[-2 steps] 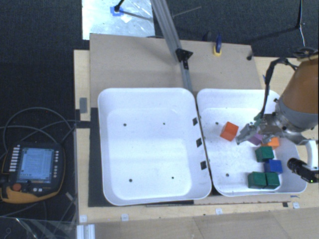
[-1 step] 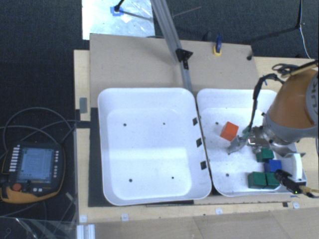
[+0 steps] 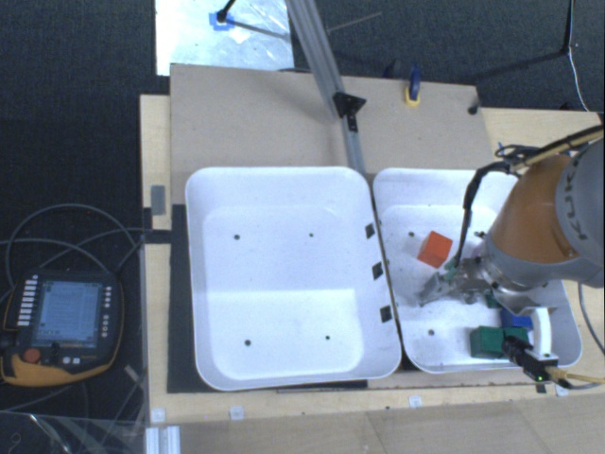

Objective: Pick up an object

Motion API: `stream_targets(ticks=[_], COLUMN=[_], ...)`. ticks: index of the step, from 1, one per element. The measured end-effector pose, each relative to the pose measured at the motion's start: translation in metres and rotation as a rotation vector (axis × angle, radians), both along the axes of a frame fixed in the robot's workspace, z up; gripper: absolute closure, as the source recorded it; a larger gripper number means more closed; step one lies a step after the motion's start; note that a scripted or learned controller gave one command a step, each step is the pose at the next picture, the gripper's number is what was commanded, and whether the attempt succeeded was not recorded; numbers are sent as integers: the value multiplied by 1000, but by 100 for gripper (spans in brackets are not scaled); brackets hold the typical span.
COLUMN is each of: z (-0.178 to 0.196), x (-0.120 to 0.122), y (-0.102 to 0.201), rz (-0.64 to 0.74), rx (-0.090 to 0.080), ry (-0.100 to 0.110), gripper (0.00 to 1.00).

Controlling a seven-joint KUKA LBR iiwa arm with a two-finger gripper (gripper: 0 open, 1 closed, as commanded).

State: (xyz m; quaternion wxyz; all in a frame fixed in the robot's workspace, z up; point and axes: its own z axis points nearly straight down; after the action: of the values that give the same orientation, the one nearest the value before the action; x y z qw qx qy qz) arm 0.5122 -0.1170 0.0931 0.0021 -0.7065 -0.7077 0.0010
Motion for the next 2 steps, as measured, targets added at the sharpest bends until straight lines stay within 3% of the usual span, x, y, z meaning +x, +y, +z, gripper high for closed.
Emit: stream_targets(ticks=[1,2], z=[14,60], x=[2,3], y=[-1,-8], rz=[2,1], rx=[-2,-3], ry=[-8,-11], gripper=[100,100])
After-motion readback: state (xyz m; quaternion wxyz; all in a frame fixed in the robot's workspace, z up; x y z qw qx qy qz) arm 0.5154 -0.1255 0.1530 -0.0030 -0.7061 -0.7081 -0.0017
